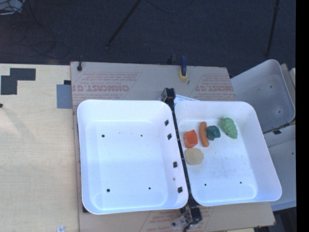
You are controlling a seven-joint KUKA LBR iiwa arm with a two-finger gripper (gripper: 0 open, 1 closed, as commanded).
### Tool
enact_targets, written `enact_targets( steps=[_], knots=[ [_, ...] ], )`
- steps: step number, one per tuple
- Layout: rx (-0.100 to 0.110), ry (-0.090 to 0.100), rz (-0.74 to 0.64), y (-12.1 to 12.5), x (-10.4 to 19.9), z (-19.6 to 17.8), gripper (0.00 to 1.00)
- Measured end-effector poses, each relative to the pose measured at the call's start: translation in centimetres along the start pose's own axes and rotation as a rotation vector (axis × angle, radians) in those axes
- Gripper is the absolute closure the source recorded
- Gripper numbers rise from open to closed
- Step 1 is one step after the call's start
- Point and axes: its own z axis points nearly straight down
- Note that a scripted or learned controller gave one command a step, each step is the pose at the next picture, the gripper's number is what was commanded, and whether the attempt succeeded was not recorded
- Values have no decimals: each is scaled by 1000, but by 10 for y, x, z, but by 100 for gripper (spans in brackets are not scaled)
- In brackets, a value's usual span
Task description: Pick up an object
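Dark floor runs across the back at 12 o'clock, crossed by thin cables and stand legs. Below it lies a pale wooden bench, with grey and black patches at its 10 o'clock corner. A cardboard sheet with red print sits on the bench under both bins, and a blue and yellow clamp grips its far edge. A grey panel leans in at 2 o'clock.

The left bin and the right bin touch along one seam, where small black clips stand in a row.

All five things lie in the right bin, in its upper left part. Taken from that bin's middle:
- A green lump is at 12 o'clock.
- A teal lump is at 11 o'clock, just beside the green one.
- An orange stick lies at 10 o'clock and touches the teal lump.
- A red block is also at 10 o'clock, just beside the stick and near the seam.
- A pale disc is at 9 o'clock, right under the block.

How the pincer stands cannot be told.
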Motion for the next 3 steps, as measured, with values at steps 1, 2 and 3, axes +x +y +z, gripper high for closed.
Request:
enact_targets(
  steps=[1, 2, 3],
  knots=[
    [13, 7, 1, -45, 53, 6, 0],
    [12, 6, 1, -94, 99, 5, 0],
    [11, 4, 5, -83, 79, 7, 0]
  ],
)
